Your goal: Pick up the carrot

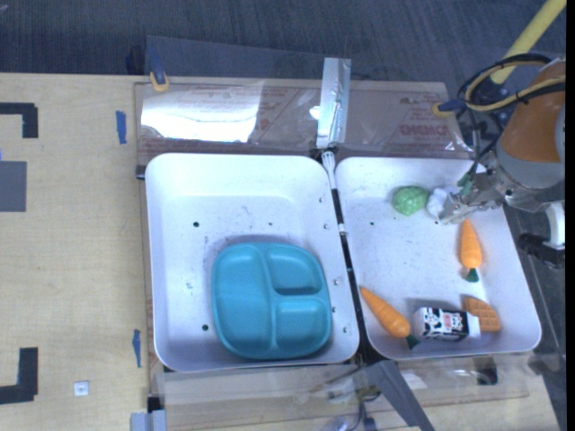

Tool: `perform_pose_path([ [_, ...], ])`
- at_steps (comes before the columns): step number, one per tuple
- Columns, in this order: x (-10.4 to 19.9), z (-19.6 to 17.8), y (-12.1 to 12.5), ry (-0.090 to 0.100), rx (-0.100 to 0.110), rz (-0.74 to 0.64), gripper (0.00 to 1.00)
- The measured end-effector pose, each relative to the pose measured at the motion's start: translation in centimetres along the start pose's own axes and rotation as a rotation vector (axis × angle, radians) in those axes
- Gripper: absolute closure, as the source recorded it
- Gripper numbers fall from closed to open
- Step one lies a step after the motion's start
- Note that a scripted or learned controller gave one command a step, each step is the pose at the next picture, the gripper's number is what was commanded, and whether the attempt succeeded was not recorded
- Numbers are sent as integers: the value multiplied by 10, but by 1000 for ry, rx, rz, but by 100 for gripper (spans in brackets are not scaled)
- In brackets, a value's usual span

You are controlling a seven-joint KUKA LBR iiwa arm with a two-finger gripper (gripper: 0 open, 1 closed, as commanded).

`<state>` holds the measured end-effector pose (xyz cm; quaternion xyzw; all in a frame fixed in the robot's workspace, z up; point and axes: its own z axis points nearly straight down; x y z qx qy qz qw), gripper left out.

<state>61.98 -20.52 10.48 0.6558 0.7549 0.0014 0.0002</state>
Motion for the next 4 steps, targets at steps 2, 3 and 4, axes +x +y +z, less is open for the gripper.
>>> perform_pose_path([
  [2,-2,16,-26,10,-10,29,0],
  [3,-2,16,-26,10,-10,29,0],
  [4,-4,9,-25,3,-7,27,100],
])
